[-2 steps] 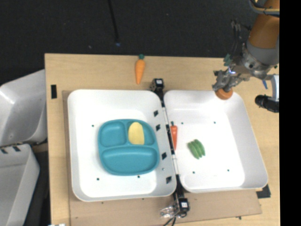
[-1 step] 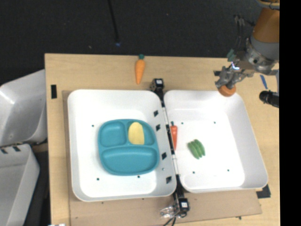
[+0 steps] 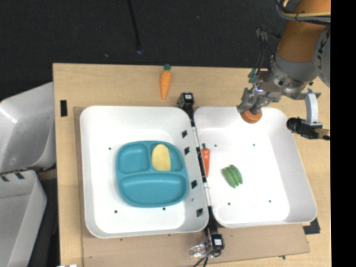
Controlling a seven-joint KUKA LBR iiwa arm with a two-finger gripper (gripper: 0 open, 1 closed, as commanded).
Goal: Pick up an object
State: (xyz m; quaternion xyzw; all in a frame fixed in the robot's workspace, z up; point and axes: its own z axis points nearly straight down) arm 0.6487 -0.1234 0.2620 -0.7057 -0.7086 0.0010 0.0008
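My gripper hangs over the far edge of the right bin, reaching in from the upper right. A small round orange object sits between its fingertips, and the gripper is shut on it. Also in the right bin, a green vegetable lies near the middle. A small red-orange piece rests against the left wall by the divider.
The left bin holds a blue divided plate with a yellow piece in its upper right compartment. A toy carrot lies on the wooden bench behind the bins. A black clip sits at the bins' far junction.
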